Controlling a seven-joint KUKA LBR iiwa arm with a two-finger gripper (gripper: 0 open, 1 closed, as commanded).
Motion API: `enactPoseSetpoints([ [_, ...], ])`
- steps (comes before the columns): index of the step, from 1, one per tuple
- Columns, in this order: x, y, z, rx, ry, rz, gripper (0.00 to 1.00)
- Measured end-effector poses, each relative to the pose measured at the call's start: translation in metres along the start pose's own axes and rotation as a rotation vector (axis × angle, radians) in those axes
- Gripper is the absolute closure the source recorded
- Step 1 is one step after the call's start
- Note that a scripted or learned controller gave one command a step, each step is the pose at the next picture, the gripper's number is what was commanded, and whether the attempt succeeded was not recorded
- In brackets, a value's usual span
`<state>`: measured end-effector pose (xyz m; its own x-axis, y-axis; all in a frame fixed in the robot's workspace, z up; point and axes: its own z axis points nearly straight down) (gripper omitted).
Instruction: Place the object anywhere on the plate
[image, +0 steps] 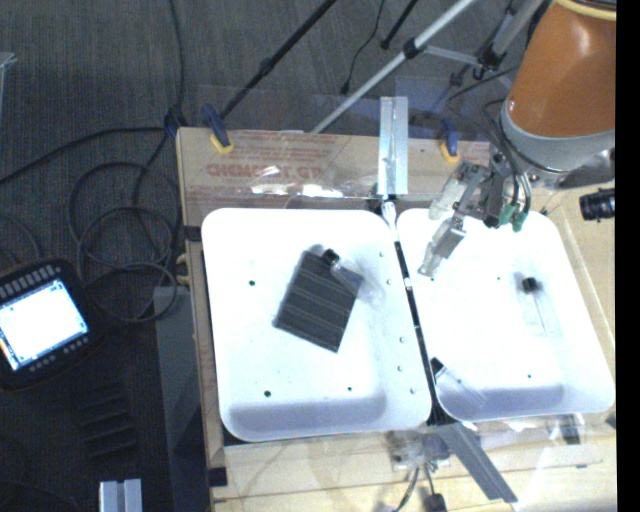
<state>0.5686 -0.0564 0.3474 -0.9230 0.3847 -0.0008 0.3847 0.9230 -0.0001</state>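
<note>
Black cables (120, 215) loop across the dark carpet left of the bench. A handheld pendant with a lit screen (38, 322) lies at the left edge. Two clamps (216, 132) grip the bench's far side.

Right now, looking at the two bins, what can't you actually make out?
- Tool: blurred in the camera view above the right bin; whether it is open or shut cannot be told.
- Small dark object in the right bin: too small to identify.
- Dark ribbed plate in the left bin: something pale and see-through at its upper right corner, too faint to name.
- Arm: cut off by the top edge.
</note>
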Motion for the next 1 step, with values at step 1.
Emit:
enactPoseSetpoints([
  [1, -0.0093, 0.0126, 0.0535, -0.002, 0.002, 0.044, 0.0],
])
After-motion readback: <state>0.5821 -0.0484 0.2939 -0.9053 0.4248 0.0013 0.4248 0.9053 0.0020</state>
